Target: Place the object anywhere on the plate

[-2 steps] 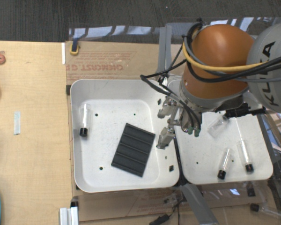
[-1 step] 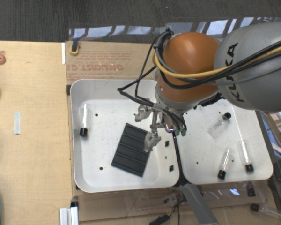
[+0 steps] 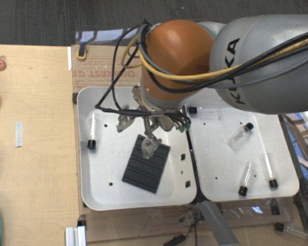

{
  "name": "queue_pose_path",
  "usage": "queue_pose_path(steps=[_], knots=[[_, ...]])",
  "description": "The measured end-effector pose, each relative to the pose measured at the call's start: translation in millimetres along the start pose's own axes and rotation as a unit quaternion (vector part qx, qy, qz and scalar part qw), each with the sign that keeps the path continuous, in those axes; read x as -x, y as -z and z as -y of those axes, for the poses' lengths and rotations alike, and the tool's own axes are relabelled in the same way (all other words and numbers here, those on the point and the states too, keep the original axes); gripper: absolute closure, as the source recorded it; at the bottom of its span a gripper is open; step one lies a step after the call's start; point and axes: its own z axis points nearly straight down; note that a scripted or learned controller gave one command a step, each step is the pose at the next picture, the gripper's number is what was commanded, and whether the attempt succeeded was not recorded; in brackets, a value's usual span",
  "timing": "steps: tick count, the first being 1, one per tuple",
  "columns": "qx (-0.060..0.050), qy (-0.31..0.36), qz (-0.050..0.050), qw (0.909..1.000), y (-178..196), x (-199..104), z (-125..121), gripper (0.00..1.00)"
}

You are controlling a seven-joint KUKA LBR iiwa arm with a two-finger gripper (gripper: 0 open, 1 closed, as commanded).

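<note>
A black ridged rectangular plate (image 3: 143, 170) lies tilted in the middle of the left bin (image 3: 88, 191). My gripper (image 3: 151, 146) hangs from the orange wrist, directly over the plate's upper end and very close to its surface. Its tips are small and dark against the black plate, and I cannot make out anything between them. A clear tube with a black cap (image 3: 92, 131) lies along the left bin's left side, well away from the gripper.
The right bin (image 3: 215, 191) holds several clear capped tubes, among them one at the centre right (image 3: 241, 134) and two near the front (image 3: 245, 178) (image 3: 268, 170). The arm's bulk covers the bins' back edge. A wooden table (image 3: 31, 137) lies to the left.
</note>
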Motion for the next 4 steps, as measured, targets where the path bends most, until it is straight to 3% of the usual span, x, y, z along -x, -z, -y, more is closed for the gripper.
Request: queue_pose_path(steps=[1, 2, 3, 4], knots=[[0.0, -0.124, 0.0, 0.9923, -47.3, 51.2, -8.3, 0.0], [0.0, -0.127, 0.002, 0.9919, -38.0, 51.6, -5.9, 1.0], [0.0, -0.104, -0.002, 0.9946, -60.0, -0.4, -46.9, 1.0], [-0.001, -0.026, 0.0, 0.9997, 28.7, 34.6, -12.5, 1.0]])
